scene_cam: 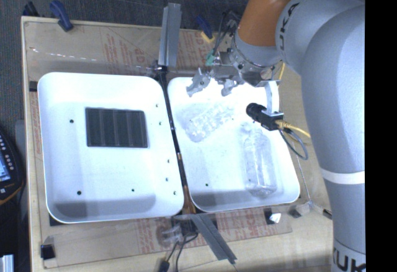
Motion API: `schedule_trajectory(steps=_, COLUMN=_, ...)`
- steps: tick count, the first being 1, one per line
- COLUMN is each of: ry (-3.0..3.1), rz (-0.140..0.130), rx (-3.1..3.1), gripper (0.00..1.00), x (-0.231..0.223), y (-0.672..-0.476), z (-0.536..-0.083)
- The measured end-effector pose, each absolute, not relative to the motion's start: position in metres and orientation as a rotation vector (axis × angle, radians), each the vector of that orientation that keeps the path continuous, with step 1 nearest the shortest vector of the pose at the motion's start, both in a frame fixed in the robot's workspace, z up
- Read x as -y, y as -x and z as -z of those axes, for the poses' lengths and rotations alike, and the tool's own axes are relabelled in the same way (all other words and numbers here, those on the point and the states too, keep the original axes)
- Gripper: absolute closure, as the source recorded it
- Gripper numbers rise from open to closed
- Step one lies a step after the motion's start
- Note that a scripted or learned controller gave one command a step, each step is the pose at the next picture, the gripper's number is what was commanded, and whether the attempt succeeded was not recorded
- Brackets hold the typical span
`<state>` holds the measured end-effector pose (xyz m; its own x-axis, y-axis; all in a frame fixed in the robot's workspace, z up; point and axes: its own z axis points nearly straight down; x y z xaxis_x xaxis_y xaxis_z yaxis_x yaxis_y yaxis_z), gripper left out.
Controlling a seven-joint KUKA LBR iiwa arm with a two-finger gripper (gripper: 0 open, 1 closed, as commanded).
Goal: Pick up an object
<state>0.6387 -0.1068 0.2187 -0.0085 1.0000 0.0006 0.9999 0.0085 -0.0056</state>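
My gripper (213, 86) hangs over the far edge of the right bin (205, 193), its two grey fingers spread apart with nothing between them. Just below it a crumpled clear plastic bag (205, 119) lies in the bin's upper left part. A clear plastic bottle (257, 162) lies lengthwise along the bin's right side, its cap end toward the gripper. The orange-banded wrist (267, 10) rises behind the gripper.
The left bin (62, 196) holds a dark ribbed rectangular tray (116, 127). A metal divider bar (169, 35) stands between the bins at the back. Blue clamps (61, 15) sit on the bench's far edge. A black cable plug (263, 115) juts over the right bin.
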Motion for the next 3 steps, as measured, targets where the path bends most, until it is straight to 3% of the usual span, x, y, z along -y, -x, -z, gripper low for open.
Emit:
schedule_trajectory(steps=1, ry=2.202, rz=-0.006, rx=2.232, gripper=1.0, x=0.105, y=-0.639, z=-0.228)
schedule_trajectory(steps=2, ry=2.164, rz=-0.007, rx=2.273, gripper=1.0, x=0.153, y=-0.656, z=-0.098)
schedule_trajectory(steps=3, ry=2.164, rz=-0.006, rx=2.274, gripper=0.0, x=0.153, y=-0.656, z=-0.099)
